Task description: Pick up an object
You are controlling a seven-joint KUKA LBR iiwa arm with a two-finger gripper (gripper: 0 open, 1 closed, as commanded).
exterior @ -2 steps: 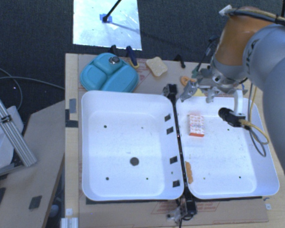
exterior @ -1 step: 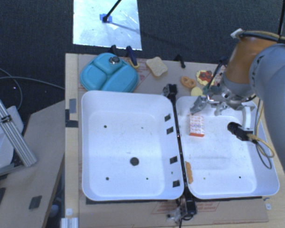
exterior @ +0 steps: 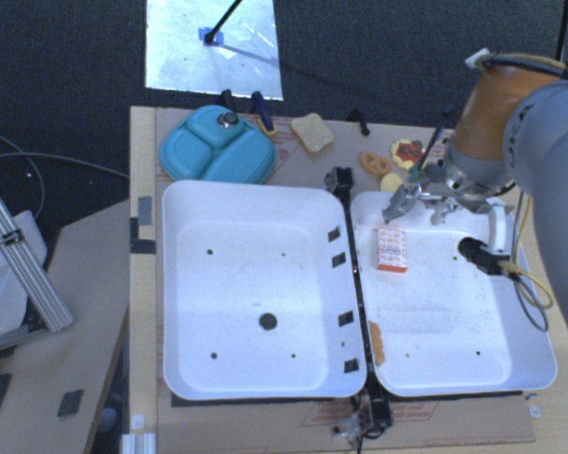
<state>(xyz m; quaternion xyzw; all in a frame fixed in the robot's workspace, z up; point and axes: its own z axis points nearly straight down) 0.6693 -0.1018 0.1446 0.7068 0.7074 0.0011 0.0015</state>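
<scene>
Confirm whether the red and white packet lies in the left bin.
No. The red and white packet lies in the right bin, near its upper left corner.

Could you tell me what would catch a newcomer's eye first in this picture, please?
Most striking is the grey arm with its orange band, reaching in from the right, its hand over the far edge of the right bin. Just below the hand, a small white and red packet lies in that bin. Behind the left bin sits a blue divided plate.

Smooth white plastic bins (exterior: 251, 378), glossy blue plastic tray (exterior: 217, 146), reflective foil sheet (exterior: 213, 44)
</scene>
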